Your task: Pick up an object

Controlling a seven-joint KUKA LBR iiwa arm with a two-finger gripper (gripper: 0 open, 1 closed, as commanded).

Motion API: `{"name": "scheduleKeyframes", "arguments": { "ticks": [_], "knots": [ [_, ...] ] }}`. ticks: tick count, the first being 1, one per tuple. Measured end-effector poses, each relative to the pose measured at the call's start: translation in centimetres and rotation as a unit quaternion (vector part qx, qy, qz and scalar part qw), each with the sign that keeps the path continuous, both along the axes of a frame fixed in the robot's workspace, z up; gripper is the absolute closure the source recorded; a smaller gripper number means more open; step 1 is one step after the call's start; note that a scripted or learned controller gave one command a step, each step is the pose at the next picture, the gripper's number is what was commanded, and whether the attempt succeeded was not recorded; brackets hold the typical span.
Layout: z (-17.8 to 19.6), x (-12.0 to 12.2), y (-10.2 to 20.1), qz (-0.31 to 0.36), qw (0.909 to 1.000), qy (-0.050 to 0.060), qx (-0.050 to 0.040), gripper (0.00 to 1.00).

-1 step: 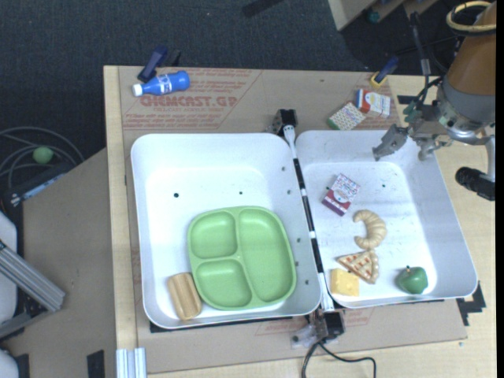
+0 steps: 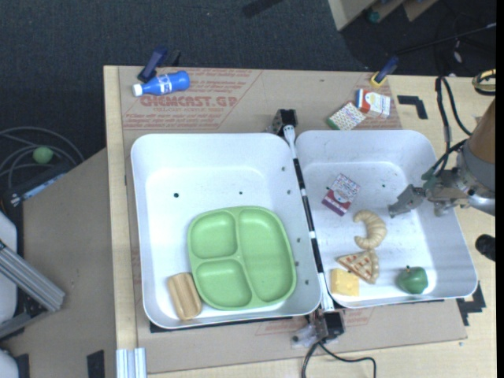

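Bottom edge of the surface [image 2: 236,361] sits nearest the lens, with a cable plug at the seam between the two bins. Largest items first: left bin [image 2: 157,211] carries a green divided plate [image 2: 239,256] and, touching the plate's lower left corner, a tan wafer-like bar [image 2: 183,295]. Right bin [image 2: 441,250] carries the small toy foods.

Arm enters from the right, over the right bin's far-right wall. End effector [image 2: 409,199] points left into the bin, hanging above bare floor in the upper right part of it. Whether its fingers are parted or closed: cannot tell, the tip is dark and small. Nothing visible between them.

Candidate target, judged nearest: croissant [image 2: 370,228]. It lies to the left of and slightly toward the camera from the end effector, near but apart. Its long axis runs roughly up-down in the view, curved, so across the arm's reach direction.

Other items, descending size:
- waffle wedge [image 2: 361,265], just below the croissant
- yellow cheese block [image 2: 344,283], touching the wedge's lower left
- green apple [image 2: 412,279], near the front wall, below the end effector
- small red-and-white packet [image 2: 340,193], left of the end effector, well apart

Judgement: a short leftward shift and descent would be needed.
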State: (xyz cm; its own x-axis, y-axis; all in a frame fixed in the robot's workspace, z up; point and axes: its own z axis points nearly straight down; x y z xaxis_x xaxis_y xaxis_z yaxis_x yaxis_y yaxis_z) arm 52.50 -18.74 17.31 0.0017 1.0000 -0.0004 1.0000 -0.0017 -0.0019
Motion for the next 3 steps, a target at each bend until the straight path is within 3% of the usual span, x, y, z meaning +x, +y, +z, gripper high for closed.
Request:
{"name": "scheduleKeyframes", "arguments": {
  "ticks": [1, 2, 3],
  "knots": [
    [-8.3, -0.2, 5.0, 0.002, 1.0, 0.001, 0.0014, 0.0],
    [-7.1, -0.1, 4.9, 0.001, 1.0, -0.001, 0.0, 1.0],
    [1.2, 1.6, 11.5, 0.002, 1.0, -0.002, 0.0006, 1.0]
  ]
}}
